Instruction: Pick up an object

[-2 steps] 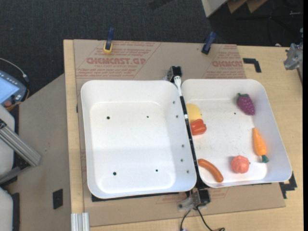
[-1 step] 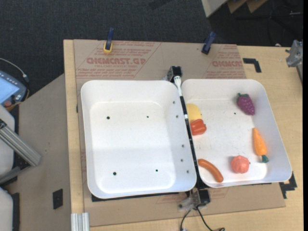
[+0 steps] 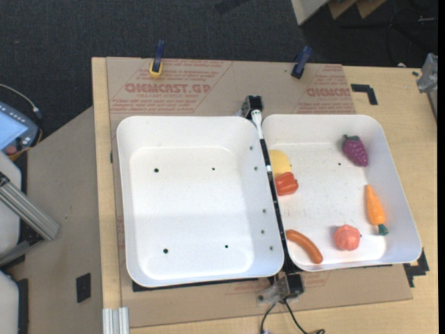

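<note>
Whether the gripper is open or closed, and whether it has hold of anything, I cannot tell. All things that could be picked lie in the right bin (image 3: 323,200). The left bin (image 3: 188,200) beside it holds nothing to pick.

The arm comes in from the right side, so the nearest candidates are, in my judgement, the orange carrot (image 3: 375,208) and the purple grapes (image 3: 355,150), both close to the right wall. The carrot lies with its long axis running from the far side toward the near side, a little slanted, so a grasp should close across it from left to right.

A pink-red round fruit (image 3: 347,237) lies just beside the carrot's near end. The sausage (image 3: 304,246) lies slanted near the front rim. The yellow piece (image 3: 279,161) and the red pepper (image 3: 286,184) touch each other against the dividing wall, which makes them harder to grasp.
</note>
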